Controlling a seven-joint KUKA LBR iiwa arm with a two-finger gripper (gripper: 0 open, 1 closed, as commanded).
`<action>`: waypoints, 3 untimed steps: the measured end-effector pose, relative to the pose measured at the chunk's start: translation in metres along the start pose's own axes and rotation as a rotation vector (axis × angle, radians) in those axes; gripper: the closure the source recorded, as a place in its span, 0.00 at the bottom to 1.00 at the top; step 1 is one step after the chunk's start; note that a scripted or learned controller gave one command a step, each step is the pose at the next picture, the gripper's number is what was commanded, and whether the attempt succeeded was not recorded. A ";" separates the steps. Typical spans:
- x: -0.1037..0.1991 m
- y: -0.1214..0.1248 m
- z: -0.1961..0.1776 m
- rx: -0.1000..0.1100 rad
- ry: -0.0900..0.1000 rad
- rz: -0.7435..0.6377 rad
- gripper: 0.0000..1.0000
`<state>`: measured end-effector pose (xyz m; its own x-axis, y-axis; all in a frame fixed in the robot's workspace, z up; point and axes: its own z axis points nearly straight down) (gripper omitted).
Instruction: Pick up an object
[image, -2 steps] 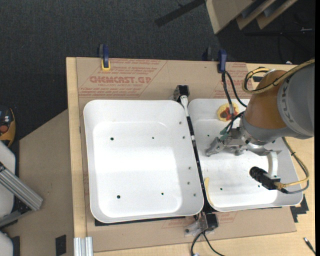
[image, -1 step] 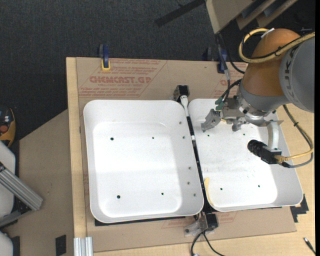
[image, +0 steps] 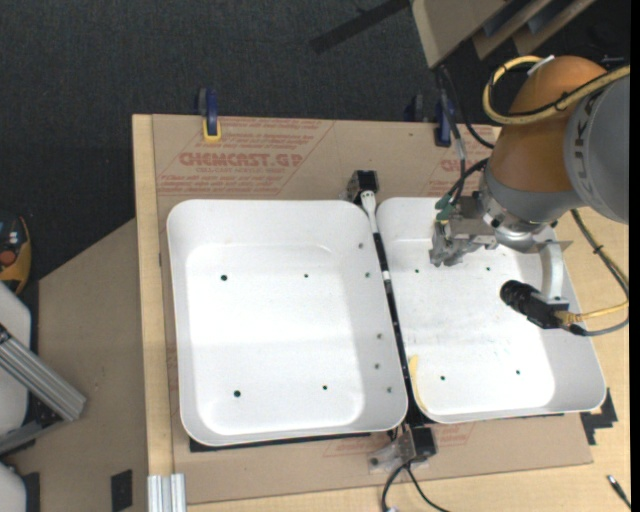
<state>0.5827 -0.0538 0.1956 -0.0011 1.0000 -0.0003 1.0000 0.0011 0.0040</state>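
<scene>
My gripper (image: 447, 248) hangs over the far left part of the right bin (image: 480, 400), close to its white floor. Nothing shows beneath it or in its grasp. A small pale yellow sliver (image: 412, 368) lies at the right bin's near left edge, by the divider. It is too small to identify. The arm's orange band (image: 535, 110) and grey wrist rise to the upper right of the gripper.
The left bin (image: 200, 400) lies beside the right one, with a black strip (image: 385, 290) between them. A black cylinder (image: 530, 303) with a yellow cable sticks out from a grey bracket under the wrist, over the right bin. Blue clamps (image: 209, 103) hold the board's far edge.
</scene>
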 end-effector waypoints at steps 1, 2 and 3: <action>0.052 0.055 -0.040 -0.005 0.000 -0.005 1.00; 0.117 0.008 0.014 0.013 0.002 -0.004 1.00; 0.099 0.034 -0.107 -0.012 0.000 0.000 1.00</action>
<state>0.6162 0.0451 0.3030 -0.0006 1.0000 0.0000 0.9999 0.0006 0.0163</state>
